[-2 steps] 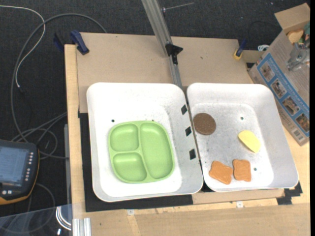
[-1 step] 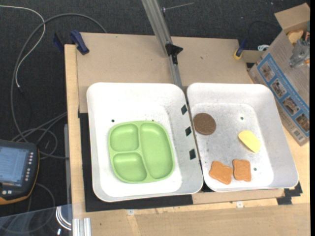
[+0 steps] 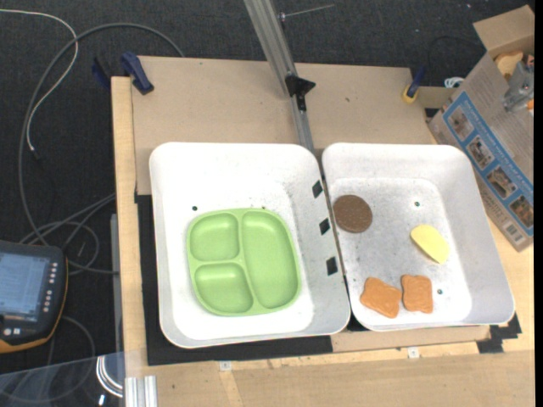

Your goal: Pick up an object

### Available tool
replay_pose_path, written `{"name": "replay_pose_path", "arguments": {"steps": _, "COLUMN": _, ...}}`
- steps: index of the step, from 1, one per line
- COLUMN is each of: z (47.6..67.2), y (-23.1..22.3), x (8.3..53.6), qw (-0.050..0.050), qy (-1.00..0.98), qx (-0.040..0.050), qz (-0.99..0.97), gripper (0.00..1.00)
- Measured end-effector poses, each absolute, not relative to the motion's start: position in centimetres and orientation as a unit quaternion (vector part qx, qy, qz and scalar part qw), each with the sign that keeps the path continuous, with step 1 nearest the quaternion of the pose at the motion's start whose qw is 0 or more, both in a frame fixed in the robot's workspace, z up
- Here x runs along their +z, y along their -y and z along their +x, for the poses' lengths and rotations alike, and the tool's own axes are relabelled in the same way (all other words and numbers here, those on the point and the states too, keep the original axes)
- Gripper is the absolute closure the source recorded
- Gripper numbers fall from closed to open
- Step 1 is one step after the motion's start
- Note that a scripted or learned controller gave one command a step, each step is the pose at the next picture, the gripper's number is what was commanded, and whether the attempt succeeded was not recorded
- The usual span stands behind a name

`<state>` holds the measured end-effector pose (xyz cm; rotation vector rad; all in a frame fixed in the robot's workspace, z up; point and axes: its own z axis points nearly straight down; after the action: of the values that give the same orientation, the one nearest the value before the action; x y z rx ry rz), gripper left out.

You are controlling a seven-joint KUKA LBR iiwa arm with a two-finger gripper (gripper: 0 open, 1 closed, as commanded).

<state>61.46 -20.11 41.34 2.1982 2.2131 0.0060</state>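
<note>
Well, camera view: I am looking down at a slant on a brown wooden surface (image 3: 221, 100) with two white bins on it.
Left bin (image 3: 167, 227): it sits on the left half of the surface, and its right edge meets the other bin.
Green plate (image 3: 244, 261): it lies flat in the left bin, near the front. It has three parts, two small ones on the left and one long one on the right.
Right bin (image 3: 475, 219): it sits just beside the left bin. Its floor has lots of tiny dark specks.
Brown round thing (image 3: 352, 214): it lies flat in the right bin, close to the left wall.
Yellow thing (image 3: 430, 243): it lies in the right bin, to the right of the brown one and apart from it.
Two orange things: one (image 3: 381, 298) and another (image 3: 417, 293) lie side by side at the front of the right bin, very near each other.
Black clips (image 3: 323, 225): three small ones sit in a row where the two bins meet.
Metal pole (image 3: 270, 32): it comes down from the top and ends at the back of the bins.
Blue clamp (image 3: 136, 72): it grips the back left corner of the surface.
Box (image 3: 496, 155): a cardboard box with blue pictures leans at the right, beside the right bin.
Screen (image 3: 30, 293): a small screen with wires lies on the dark floor at the left.
Hand: I cannot tell if it is open or closed.
</note>
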Motion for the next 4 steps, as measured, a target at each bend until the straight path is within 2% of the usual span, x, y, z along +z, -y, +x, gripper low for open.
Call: {"name": "replay_pose_path", "arguments": {"steps": 4, "z": 61.7, "y": 20.0, "x": 45.9, "qw": 0.021, "qy": -0.711, "qx": 0.0039, "qz": 0.703, "gripper": 1.00}}
